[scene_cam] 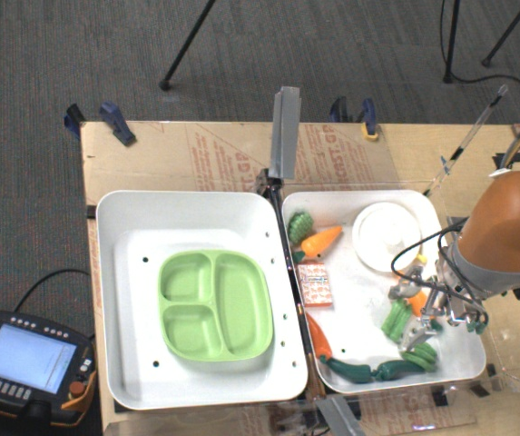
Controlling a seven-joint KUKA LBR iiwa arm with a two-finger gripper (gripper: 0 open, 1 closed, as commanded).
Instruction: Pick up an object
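left bin [123, 243] is holding a green divided plate [215, 305]. right bin [368, 198] is carrying a white round plate [387, 234], small card box [315, 286], orange carrot toy [321, 240], green veg pieces [396, 320]. gripper [420, 332] is hovering over green pieces nr front-right corner; can't tell claw state, too cluttered.

The light is even and rather bright, coming from above; the two shallow white plastic bins [119, 243] are close to overexposed, with weak glare on their rims; shadows are soft and short; the dark grey carpet floor [78, 44] looks dim; small things look slightly blurred and grainy.
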